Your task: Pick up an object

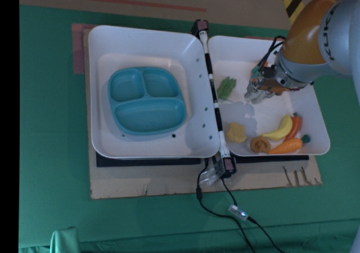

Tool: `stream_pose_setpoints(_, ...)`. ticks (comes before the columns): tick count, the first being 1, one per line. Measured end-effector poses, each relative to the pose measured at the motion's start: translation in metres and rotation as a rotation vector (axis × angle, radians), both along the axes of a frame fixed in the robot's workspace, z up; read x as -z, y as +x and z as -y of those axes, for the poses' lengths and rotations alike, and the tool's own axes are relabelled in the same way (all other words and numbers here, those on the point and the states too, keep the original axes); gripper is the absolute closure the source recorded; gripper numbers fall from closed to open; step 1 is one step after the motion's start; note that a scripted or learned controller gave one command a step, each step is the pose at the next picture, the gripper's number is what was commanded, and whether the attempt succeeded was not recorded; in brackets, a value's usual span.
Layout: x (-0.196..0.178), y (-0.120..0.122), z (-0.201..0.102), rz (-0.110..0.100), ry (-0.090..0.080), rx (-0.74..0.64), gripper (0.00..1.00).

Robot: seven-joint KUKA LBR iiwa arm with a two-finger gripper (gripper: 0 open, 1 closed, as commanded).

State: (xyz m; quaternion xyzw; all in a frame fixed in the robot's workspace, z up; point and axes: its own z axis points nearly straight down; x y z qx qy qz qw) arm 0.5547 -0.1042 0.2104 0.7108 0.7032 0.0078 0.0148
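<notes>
A: Step in hand?

B: Approach, by the look of it. Gripper (256, 94) low over the upper middle of the right bin (318, 112), above bare white floor. No sign of anything carried.

A: Spread or pressed together?

B: Cannot tell. Too small and too shadowed at the tip from this slant.

A: Nearest candidate?

B: Green pod (226, 87), just beside the gripper on the side toward the divider, near the bin's inner wall. Apart from it, not touching.

A: Others?

B: 4 more worth noting, all lower in the same bin: yellow piece (236, 132) by the divider, pretzel (260, 144), banana (280, 129), carrot (289, 145). The last 3 crowded together, touching or nearly so. Left bin (101, 49) with just 1 teal plate (147, 100), well apart from the arm.

A: Next move?

B: Probably a short shift toward the pod, then straight down with room on both sides of it, then a close and a lift. Worth minding the inner wall so close behind the pod. Harder to single out 1 item from the crowded corner.
</notes>
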Motion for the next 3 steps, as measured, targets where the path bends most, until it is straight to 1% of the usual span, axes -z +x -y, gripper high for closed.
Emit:
stream_pose_setpoints(1,-0.041,0.011,0.061,-0.027,0.006,-0.007,1.0)
stream_pose_setpoints(2,-0.035,0.003,0.084,-0.029,0.006,-0.006,1.0)
stream_pose_setpoints(3,-0.035,0.004,0.084,-0.028,0.006,-0.007,0.0)
